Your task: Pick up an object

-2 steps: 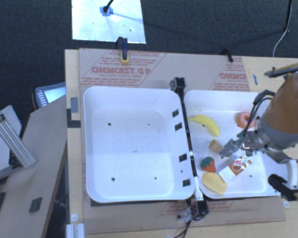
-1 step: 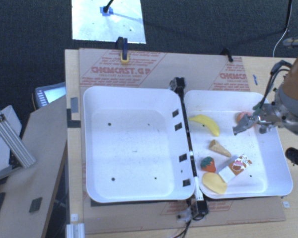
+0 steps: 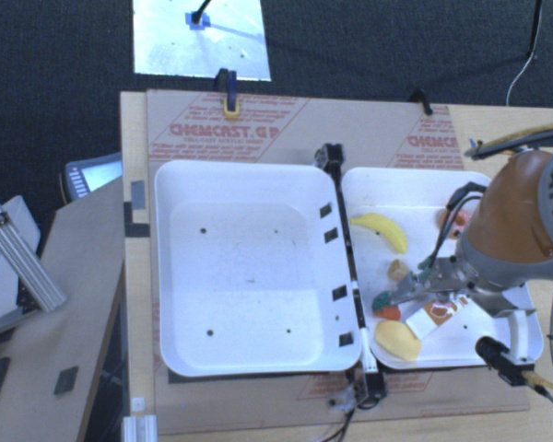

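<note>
The right bin (image 3: 387, 184) holds a yellow banana (image 3: 382, 230), a small tan piece (image 3: 398, 269), a green item (image 3: 383, 299), an orange piece (image 3: 388, 313), a yellow lemon-like fruit (image 3: 398, 340) and a white-and-red packet (image 3: 435, 315). An orange thing (image 3: 442, 217) lies half hidden behind the arm. My gripper (image 3: 407, 290) reaches in from the right, low over the bin, its tips next to the green item and the tan piece. Nothing visibly sits between its tips.
The left bin (image 3: 249, 265) stands beside the right one, a black clip rail (image 3: 343, 247) running between them. The grey and orange arm (image 3: 516, 219) covers the right bin's right side. Cardboard (image 3: 286, 127) lies under both bins.
</note>
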Robot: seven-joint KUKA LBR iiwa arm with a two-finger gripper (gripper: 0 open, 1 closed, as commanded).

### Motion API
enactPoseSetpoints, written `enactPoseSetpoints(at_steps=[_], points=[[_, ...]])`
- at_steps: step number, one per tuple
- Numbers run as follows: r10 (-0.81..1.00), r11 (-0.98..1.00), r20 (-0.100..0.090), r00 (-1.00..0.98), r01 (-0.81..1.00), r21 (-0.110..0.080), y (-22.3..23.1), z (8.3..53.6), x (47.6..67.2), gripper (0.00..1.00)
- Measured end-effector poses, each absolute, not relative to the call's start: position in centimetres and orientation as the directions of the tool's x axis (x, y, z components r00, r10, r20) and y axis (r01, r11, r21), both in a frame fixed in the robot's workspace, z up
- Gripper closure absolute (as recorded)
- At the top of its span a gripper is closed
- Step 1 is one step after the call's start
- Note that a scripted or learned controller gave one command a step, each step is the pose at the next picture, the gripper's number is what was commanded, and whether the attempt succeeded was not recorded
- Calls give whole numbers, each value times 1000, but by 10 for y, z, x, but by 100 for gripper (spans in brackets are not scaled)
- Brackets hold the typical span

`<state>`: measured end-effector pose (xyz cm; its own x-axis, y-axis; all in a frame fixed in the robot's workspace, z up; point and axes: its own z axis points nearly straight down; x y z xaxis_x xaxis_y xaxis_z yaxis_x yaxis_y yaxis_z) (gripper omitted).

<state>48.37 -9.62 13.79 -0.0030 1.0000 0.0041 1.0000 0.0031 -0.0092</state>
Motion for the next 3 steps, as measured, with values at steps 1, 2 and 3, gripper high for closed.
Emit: enactPoseSetpoints(at_steps=[1,2,3], points=[[1000,3,-1,-3,1000,3,-99,153,488,100],[1000,9,-4,-9,1000,23,-87,318,563,100],[1000,-3,-1,3,1000,-6,-129,229,549,100]])
